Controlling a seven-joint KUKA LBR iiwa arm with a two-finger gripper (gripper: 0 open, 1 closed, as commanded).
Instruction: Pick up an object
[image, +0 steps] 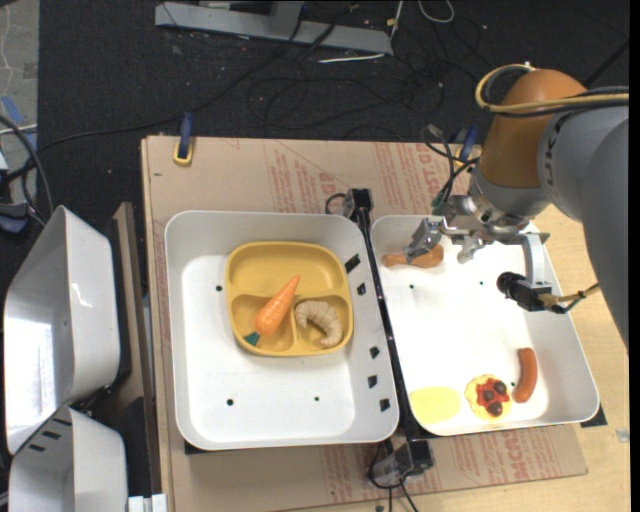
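I'm at the reach-and-grasp step: my gripper (448, 240) hangs over the right bin's (575, 370) far corner, fingers apart, just above the small orange-brown toy food piece (415, 259) lying there. Next I must lower straight down and close around it.

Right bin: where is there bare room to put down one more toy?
In the right bin, the middle floor is bare, between the hand above and the sausage, pizza slice and yellow disc below. Those two ends are crowded.
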